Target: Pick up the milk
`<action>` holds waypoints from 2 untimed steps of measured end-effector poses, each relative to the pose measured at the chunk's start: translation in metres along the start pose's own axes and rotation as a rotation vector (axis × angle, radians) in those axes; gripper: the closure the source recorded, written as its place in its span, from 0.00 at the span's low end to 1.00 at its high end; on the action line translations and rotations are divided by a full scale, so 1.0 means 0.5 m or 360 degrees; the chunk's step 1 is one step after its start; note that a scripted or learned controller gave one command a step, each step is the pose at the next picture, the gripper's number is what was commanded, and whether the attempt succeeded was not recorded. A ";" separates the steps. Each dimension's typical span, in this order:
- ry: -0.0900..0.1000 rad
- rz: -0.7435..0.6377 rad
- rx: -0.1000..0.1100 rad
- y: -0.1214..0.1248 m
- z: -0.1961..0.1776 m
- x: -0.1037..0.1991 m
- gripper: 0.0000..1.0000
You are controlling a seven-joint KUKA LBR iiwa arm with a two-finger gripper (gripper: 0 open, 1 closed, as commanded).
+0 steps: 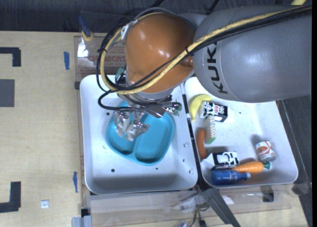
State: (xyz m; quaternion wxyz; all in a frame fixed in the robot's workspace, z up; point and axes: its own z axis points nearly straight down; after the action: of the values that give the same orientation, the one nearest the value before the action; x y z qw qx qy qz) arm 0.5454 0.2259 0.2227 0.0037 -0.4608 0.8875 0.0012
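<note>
Two small black-and-white cow-patterned cartons lie in the right bin (285,171). One carton (216,110) is near the bin's back left, beside a yellow banana (197,103). The other carton (226,158) is toward the front, just above a blue bottle (225,175). I cannot tell which of the two is the milk. My gripper (130,125) hangs over the left bin (94,171), low above a blue dish (148,142), well to the left of both cartons. The orange band and grey arm hide the back of both bins.
The right bin also holds an orange sausage-like piece (200,143), a pale ridged item (211,131), a carrot (253,166) and a small can (265,150). A ridge between the bins (192,142) separates my gripper from the cartons.
</note>
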 end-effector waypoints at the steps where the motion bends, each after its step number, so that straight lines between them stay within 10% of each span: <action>1: 0.0006 0.0240 -0.0002 0.014 0.035 0.052 1.00; 2: 0.0006 0.0240 -0.0002 0.014 0.035 0.051 0.00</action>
State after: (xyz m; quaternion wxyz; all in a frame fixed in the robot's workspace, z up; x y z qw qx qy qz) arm 0.5251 0.2089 0.2049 0.0018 -0.3926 0.9197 0.0011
